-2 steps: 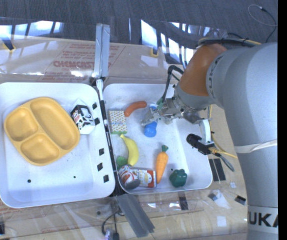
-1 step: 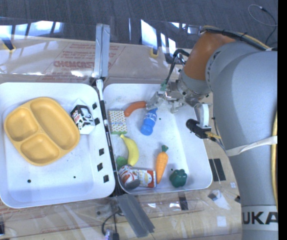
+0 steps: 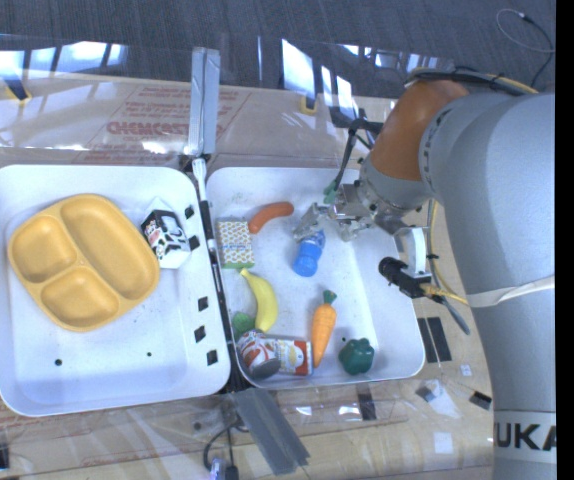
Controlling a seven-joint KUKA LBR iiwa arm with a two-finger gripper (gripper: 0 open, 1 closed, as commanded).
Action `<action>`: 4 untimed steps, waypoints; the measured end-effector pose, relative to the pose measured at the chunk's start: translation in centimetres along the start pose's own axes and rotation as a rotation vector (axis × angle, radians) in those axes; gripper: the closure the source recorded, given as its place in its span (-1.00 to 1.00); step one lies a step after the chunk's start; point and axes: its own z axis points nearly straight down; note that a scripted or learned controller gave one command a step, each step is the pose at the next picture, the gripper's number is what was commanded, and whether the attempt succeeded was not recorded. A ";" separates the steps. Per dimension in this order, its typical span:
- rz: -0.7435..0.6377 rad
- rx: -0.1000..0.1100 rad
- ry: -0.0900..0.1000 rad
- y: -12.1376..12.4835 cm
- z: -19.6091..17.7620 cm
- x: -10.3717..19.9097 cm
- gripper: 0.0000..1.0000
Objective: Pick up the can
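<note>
- The fingers sit just above the blue bottle; whether they are open or closed, I cannot tell.
- The can lies on its side at the right bin's near edge, red and white, beside the carrot.
- Its label is too blurred to read.

The banana lies mid-way in the right bin. Behind it sit the sponge and sausage; to its right the bottle and carrot. The can lies in front of it, the pepper right of the can. Left of the banana, the left bin holds a divided plate and carton.
</note>
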 end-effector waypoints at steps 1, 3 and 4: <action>0.260 -0.002 -0.001 -1.6 -10.2 0.4 -1.00; 0.588 0.002 -0.001 -9.7 -17.6 3.2 1.00; 1.074 0.003 -0.001 -15.4 -19.2 11.2 1.00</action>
